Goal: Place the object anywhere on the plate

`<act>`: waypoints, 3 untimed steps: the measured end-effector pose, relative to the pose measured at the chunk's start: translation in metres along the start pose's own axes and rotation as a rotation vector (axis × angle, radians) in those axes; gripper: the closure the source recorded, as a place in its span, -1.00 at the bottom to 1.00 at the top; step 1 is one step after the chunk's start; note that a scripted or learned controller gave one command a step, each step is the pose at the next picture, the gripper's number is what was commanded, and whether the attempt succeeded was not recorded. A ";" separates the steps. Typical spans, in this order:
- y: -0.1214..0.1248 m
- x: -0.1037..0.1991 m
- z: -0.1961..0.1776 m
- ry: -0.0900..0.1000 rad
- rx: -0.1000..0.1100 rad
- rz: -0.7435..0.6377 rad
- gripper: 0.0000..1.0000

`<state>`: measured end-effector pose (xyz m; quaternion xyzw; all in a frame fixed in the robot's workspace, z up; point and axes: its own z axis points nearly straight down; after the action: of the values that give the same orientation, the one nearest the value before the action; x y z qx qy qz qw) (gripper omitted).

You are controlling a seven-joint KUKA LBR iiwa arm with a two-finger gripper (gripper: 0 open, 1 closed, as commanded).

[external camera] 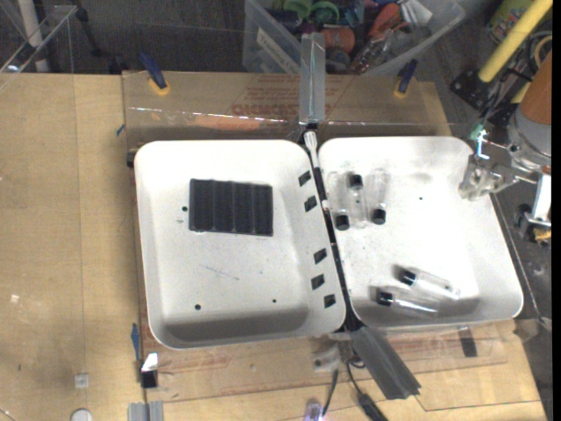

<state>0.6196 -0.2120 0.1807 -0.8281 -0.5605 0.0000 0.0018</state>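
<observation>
A black ribbed plate (230, 208) lies flat in the left white bin (166, 314), toward its back. In the right bin (491, 261) lie several small clear vials with black caps. One cluster (358, 198) sits near the divider at the back. Two more vials (419, 288) lie side by side near the front. My gripper (476, 181) hangs over the right bin's back right corner, well away from both groups of vials and far from the plate. Nothing shows in its grasp.
A raised divider with black tabs (321, 235) separates the bins. A clear tub of coloured toys (351, 7) stands behind the bench. The grey arm (535, 139) comes in from the right edge, and a yellow tube (521, 24) slants above it.
</observation>
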 end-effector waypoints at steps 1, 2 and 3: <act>-0.002 0.012 -0.032 -0.002 -0.004 0.320 1.00; -0.008 -0.003 -0.084 -0.002 -0.003 0.628 1.00; -0.018 -0.018 -0.165 -0.002 -0.003 0.983 1.00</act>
<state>0.5966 -0.2226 0.3455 -0.9947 -0.1032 0.0006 0.0000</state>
